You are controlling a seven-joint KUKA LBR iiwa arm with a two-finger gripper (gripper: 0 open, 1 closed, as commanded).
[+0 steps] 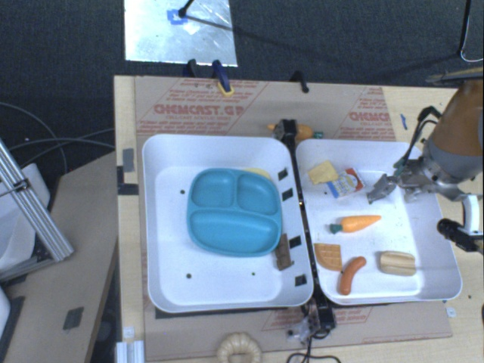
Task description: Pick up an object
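The right bin [435, 282] holds several toy foods: a yellow cheese wedge [323, 173], a small red and white packet [345, 184], an orange carrot [358, 223], a tan cracker [328, 255], a red sausage [351, 274] and a bread roll [397, 263]. My gripper [395, 191] hangs over the bin's upper right part, right of the packet and above the carrot. Its fingers [378, 190] are spread open with nothing between them.
The left bin [162, 278] carries a blue divided plate [234, 210], with a brown stick-like piece [283, 252] at its lower right edge. A yellow-orange object [303, 132] lies behind the bins. A tan ring [238, 348] sits at the bench front.
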